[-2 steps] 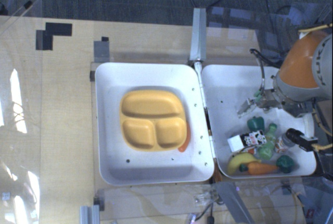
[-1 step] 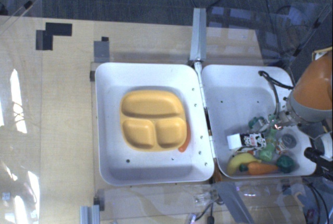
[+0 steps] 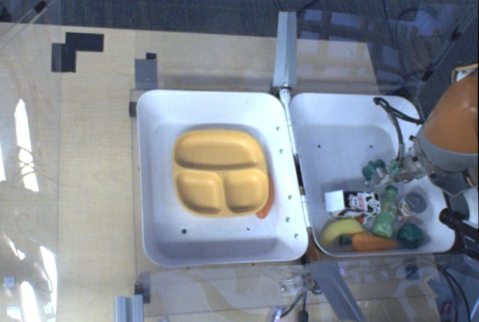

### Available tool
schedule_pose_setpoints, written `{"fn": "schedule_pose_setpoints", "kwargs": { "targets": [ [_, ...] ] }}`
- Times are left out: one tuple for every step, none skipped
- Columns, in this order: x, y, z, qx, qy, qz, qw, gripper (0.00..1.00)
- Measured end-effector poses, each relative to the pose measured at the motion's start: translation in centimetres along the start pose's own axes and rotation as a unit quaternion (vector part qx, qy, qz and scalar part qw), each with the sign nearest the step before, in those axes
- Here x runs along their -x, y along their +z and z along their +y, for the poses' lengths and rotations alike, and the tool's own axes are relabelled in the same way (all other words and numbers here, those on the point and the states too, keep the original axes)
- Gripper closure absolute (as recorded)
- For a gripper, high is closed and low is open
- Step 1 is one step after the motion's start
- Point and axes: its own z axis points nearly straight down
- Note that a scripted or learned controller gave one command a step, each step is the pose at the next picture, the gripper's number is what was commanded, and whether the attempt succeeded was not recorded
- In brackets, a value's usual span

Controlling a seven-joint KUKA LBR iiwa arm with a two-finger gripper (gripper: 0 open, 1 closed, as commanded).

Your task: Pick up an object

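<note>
While the gripper [image 3: 382, 174] hovers, perhaps touching the bottle [image 3: 385, 214]

You have two white bins [image 3: 150, 186], one yellow divided tray [image 3: 221, 171], one banana [image 3: 340, 228], one carrot [image 3: 373, 242] and one green bottle [image 3: 386, 216].

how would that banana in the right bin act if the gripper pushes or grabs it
The banana looks smooth and curved, so it may pivot or slip rather than slide straight. It lies against the carrot near the bin wall, so a push would probably shove both. Likely a light toy.
</note>
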Motion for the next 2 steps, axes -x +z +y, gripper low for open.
{"fn": "schedule_pose_setpoints", "kwargs": {
  "targets": [
    [0.0, 0.0, 0.0, 0.0, 0.0, 0.0, 1.0, 0.0],
    [0.0, -1.0, 0.2, 0.002, -0.001, -0.001, 1.0, 1.0]
  ]
}}
